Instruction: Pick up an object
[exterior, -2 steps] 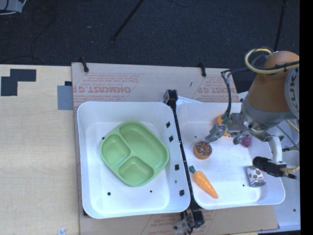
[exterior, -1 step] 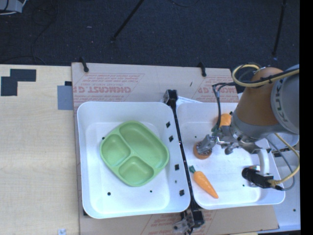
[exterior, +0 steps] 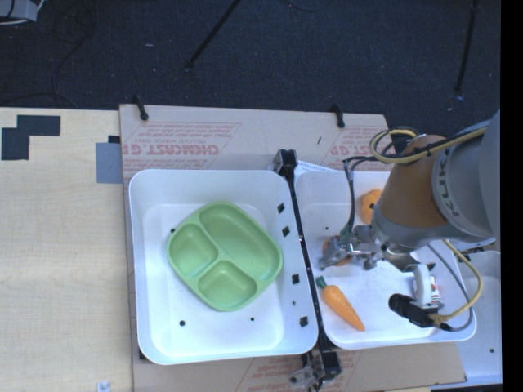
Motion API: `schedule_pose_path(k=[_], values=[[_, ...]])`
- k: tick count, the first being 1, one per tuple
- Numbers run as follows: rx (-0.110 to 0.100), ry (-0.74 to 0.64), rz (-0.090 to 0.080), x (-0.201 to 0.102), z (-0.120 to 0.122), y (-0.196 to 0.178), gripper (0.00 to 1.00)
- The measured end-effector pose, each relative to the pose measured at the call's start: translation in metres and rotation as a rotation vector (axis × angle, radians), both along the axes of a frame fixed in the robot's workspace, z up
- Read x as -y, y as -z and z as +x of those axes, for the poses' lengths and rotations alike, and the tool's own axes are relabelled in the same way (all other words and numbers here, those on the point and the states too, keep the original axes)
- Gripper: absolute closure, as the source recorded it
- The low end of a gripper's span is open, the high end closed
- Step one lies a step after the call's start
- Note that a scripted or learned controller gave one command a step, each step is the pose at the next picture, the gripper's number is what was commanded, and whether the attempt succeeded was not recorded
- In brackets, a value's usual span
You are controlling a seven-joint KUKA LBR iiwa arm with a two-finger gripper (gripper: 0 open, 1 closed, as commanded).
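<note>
Hovering end effector above carrot, touching nothing

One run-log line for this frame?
arm: over right bin | gripper: above carrot, nothing visibly held | left bin: green plate

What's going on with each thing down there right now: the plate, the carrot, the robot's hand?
Green divided plate: lying flat in the left bin, nothing on it.
Toy carrot: lying loose on the floor of the right bin, apart from the gripper.
Orange object: mostly hidden behind the arm.
Gripper: low inside the right bin, above the carrot in the view.
</note>
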State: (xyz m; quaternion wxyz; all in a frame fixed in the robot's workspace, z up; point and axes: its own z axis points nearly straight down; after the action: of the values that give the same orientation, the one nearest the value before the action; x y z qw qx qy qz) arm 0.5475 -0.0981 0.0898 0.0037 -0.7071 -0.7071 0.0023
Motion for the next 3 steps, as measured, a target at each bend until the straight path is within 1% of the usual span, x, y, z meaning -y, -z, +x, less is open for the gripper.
schedule_pose_path(k=[1,2,3], values=[[0.002,0.007,0.0,0.002,0.0,-0.013,1.0],[0.009,0.005,-0.002,0.005,0.003,-0.055,1.0],[0.009,-0.001,-0.002,0.004,-0.002,-0.099,1.0]])
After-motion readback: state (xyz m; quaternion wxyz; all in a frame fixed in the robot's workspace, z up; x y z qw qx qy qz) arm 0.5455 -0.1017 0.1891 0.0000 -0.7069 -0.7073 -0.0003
